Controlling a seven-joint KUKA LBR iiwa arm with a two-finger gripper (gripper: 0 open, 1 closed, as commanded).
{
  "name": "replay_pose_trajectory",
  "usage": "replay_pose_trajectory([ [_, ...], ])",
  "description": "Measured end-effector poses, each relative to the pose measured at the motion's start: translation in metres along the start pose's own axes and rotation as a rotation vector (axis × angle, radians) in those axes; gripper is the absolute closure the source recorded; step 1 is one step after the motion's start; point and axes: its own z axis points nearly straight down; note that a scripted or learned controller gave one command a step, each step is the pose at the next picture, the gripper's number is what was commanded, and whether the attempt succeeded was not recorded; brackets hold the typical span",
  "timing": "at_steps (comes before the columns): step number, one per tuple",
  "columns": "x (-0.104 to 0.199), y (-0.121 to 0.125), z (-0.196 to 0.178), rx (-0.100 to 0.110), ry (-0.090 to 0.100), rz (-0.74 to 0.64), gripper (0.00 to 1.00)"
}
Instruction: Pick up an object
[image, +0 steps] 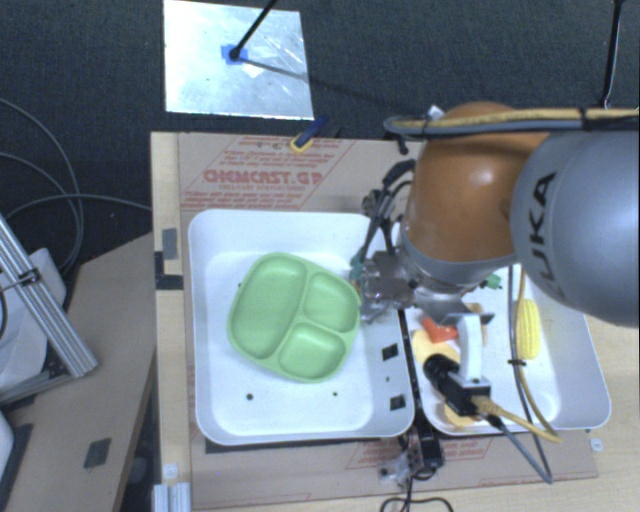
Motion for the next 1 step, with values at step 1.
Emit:
replay_pose_trajectory([
  [1, 0.0429, 0.0128, 0.1069, -0.001, 0.003, -0.009, 1.00],
])
